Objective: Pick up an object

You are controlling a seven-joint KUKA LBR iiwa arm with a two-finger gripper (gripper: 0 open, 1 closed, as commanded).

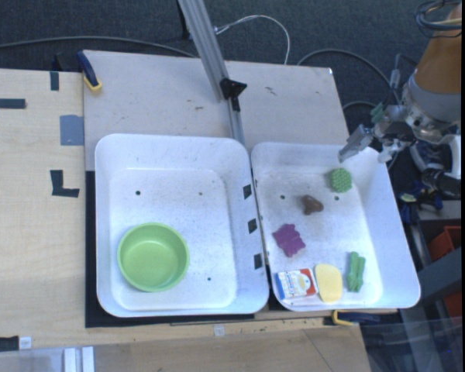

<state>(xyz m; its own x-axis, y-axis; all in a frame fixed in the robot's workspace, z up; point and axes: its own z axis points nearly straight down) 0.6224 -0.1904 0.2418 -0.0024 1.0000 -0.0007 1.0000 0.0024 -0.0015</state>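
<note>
My gripper (368, 149) hovers over the far right corner of the right bin (387, 208), its fingers open with nothing between them. A green knobbly ball (340, 180) lies just below and left of it. Further in are a small brown lump (311, 204) and a purple block (289, 239). Along the bin's near edge lie a red and white packet (296, 284), a yellow piece (328, 282) and a green elongated piece (356, 271).
A green bowl (153, 256) sits in the near left part of the left bin (108, 153). A slanted metal pole (209, 41) crosses the bench behind the bins. Cables and gear crowd the right side by the arm.
</note>
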